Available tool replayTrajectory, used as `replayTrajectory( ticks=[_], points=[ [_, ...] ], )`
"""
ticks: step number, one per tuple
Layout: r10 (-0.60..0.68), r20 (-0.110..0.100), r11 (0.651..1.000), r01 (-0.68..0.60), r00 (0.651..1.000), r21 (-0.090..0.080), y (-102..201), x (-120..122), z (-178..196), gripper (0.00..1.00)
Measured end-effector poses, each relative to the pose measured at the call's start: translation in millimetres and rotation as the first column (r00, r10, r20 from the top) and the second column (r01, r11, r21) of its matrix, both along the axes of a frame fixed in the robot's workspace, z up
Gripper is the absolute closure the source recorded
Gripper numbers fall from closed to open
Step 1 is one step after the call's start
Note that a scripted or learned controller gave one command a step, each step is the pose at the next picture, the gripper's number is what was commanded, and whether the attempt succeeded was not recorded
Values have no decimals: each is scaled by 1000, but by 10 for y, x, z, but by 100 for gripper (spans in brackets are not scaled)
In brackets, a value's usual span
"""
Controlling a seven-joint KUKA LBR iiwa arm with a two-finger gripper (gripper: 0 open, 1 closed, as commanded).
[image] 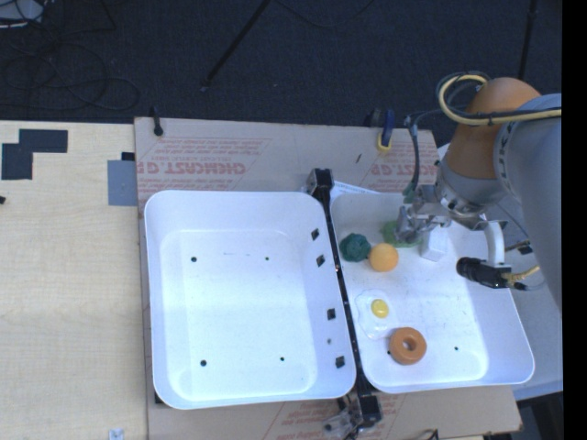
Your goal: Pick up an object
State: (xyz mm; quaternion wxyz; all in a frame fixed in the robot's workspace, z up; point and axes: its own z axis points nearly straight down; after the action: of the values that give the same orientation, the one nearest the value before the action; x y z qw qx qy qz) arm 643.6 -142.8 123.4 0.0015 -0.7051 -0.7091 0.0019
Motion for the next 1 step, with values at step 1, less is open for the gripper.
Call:
replayTrajectory(
  ticks=[1],
  points=[
    [2, -1, 1000, -2, 1000, 0, 6, 0, -3, 0]
  ],
)
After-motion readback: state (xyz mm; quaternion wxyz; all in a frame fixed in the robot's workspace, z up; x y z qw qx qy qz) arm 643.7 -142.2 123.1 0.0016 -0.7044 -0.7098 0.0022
